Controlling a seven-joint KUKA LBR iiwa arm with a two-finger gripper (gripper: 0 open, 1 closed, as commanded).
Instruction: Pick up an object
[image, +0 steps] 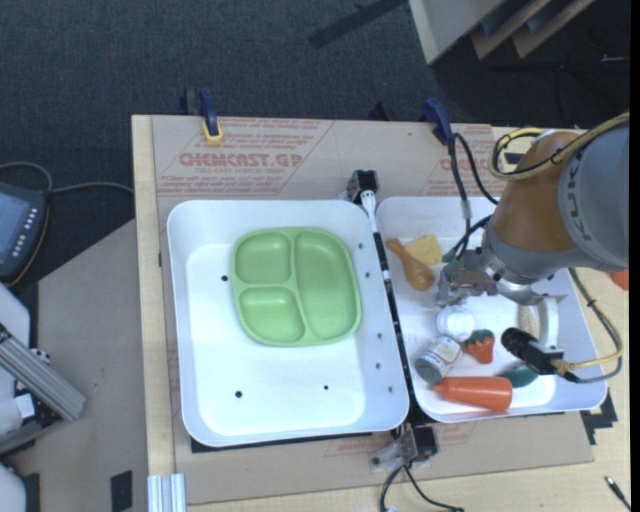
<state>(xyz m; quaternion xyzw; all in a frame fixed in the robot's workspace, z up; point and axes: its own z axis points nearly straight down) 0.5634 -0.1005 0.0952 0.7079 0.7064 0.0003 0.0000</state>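
— Our claw (456, 292) hangs just above the white egg (457, 323) in the right bin (580, 395); its opening, we cannot tell.
— Smooth, probably slippery; we'd pinch its middle.

A green divided plate (297, 286) lies in the left bin (200, 340).

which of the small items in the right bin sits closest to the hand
The white ball, just below the hand; the carrot, strawberry and can lie further down.
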